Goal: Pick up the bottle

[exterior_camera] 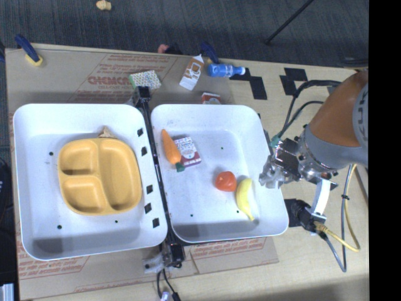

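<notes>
Well, glossy blue bottle (224,70) lies outside smooth bins (207,115).

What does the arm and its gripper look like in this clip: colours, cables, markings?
The arm is grey with a broad orange band above the wrist. The gripper is a cluster of bare grey metal and dark parts. Black cables loop along the arm; a yellow cable and a white bracket hang beneath. No markings are legible.

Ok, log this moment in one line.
gripper at right bin's right rim | bottle on bench behind bins | not picked
</notes>
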You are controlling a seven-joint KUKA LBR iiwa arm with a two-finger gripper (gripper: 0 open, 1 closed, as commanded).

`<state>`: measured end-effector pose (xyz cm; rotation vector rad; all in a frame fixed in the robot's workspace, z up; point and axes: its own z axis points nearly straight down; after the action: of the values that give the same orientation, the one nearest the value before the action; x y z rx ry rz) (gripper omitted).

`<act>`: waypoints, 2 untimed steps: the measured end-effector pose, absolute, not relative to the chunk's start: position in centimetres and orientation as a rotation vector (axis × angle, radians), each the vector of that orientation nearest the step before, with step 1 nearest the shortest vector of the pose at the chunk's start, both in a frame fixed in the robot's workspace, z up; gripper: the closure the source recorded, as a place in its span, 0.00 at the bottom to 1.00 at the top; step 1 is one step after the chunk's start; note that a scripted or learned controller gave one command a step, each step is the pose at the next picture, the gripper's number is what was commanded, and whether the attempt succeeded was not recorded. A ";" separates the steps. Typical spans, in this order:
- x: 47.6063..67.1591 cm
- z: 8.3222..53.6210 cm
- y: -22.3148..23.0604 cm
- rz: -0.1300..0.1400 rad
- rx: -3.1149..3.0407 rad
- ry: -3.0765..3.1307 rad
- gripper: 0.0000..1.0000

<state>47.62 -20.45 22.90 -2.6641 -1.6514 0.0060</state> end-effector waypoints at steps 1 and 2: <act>47.6 22.8 -20.4 0.003 -2.906 -1.187 1.00; 47.6 21.4 -19.5 0.004 -3.070 -0.650 1.00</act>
<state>47.63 -19.49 21.40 -3.0699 -0.6503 0.0037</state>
